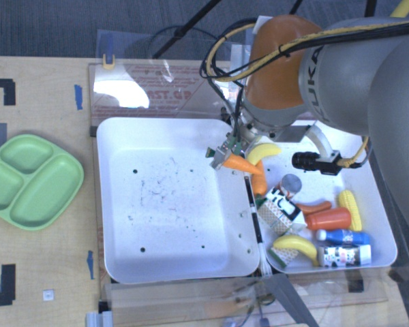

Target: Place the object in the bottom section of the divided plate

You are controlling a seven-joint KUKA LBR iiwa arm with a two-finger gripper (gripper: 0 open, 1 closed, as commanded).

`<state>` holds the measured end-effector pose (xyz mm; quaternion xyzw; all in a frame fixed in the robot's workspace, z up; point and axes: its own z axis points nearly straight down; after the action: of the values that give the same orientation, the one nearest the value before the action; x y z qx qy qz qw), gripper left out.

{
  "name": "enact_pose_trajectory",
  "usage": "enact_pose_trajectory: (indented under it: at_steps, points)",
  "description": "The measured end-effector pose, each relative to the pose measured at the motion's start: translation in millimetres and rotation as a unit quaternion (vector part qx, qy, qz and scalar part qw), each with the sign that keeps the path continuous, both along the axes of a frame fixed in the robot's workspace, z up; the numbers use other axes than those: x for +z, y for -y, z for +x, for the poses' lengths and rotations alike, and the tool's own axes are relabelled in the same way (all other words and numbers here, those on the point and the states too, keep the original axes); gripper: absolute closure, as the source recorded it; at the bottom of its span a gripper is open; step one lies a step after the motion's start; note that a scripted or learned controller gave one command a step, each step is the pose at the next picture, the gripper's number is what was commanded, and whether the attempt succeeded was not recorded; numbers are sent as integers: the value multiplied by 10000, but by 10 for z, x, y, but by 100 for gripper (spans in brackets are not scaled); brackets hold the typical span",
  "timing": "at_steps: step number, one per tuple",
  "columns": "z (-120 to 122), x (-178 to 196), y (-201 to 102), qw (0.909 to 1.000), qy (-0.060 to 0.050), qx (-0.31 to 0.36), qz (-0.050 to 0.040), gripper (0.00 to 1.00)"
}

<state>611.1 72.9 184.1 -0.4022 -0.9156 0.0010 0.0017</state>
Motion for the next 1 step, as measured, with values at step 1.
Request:
enact_pose_trajectory:
  at_steps: [1]
  points:
    - [128, -551, -833, 9936, 19, -1127, -7, 100]
